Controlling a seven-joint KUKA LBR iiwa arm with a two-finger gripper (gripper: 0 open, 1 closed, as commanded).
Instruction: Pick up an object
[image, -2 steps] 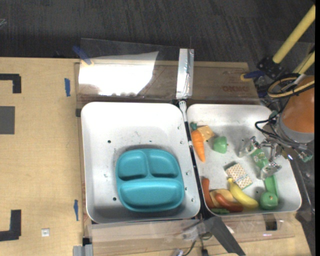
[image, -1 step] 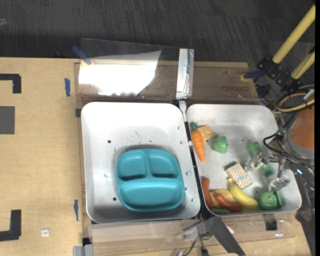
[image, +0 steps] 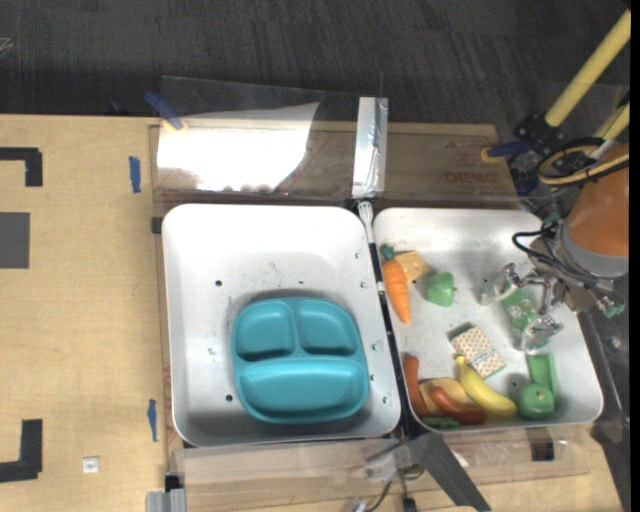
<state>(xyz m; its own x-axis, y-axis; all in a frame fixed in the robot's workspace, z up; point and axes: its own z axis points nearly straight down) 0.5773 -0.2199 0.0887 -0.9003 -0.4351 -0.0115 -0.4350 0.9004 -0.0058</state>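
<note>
So the gripper was down in the right bin, over toward its right side, and honestly I couldn't tell what state it was in, too blurry and cluttered there. Under it sat something pale green, touching or not, no idea. Nearby lay a carrot, a banana and a green cylinder. The left bin held a teal divided tray.
</note>
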